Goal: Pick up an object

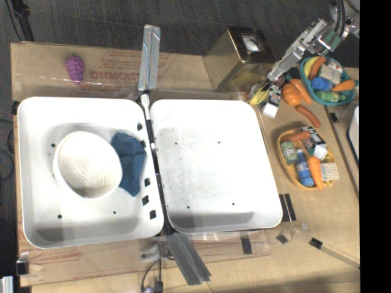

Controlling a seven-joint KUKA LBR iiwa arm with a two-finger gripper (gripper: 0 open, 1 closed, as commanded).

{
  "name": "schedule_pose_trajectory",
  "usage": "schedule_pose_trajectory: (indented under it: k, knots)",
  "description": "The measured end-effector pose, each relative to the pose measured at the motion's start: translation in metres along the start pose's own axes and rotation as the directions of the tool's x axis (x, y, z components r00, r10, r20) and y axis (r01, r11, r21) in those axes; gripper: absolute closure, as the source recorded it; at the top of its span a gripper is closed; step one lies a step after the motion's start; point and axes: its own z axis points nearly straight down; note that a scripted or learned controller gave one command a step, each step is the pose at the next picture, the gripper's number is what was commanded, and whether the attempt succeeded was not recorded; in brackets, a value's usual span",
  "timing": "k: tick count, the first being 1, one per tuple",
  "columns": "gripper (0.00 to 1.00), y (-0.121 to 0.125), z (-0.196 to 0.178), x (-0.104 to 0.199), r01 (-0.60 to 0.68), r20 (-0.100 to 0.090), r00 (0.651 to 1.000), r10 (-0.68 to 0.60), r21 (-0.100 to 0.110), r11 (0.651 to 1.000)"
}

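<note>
Here, the white woven hat [89, 163] lies in the left bin [36, 224], its oval running from upper left to lower right. Touching its right edge, a crumpled blue cloth [131, 162] stretches top to bottom along the bin's right side. The right bin [211, 163] sits just beside. Well apart, at the upper right off the bins, the gripper [275, 73] hangs near a blue bowl [327, 96] of toys; whether its fingers are spread, I cannot tell.
</note>
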Motion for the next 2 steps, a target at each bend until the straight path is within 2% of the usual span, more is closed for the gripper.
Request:
schedule_pose_trajectory:
  k: [1, 2]
  knots:
    - [0.0, -0.035, 0.072, 0.037, 0.255, -0.006, 0.967, -0.255, 0.001, 0.967]
    - [0.0, -0.02, 0.001, 0.019, 0.048, -0.002, 0.999, -0.048, 0.001, 0.999]
